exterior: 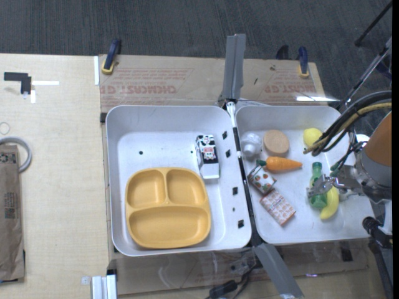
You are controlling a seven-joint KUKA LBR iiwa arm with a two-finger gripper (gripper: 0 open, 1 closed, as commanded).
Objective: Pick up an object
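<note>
Camera view: our gripper (324,189) sits over the banana (330,205), finger state unreadable; the green object (318,192) touching it could spoil our grasp.

In the left shallow white bin (124,129), a yellow three-compartment plastic plate (167,207) lies with a small black-and-white carton (207,156) just beyond its far right corner. Right of the plate, in the neighbouring white bin (293,232), lie an orange carrot (282,164), a tan disc (276,142), two patterned packets (277,206) and a yellow banana (330,205) beside the claw (321,189).
</note>
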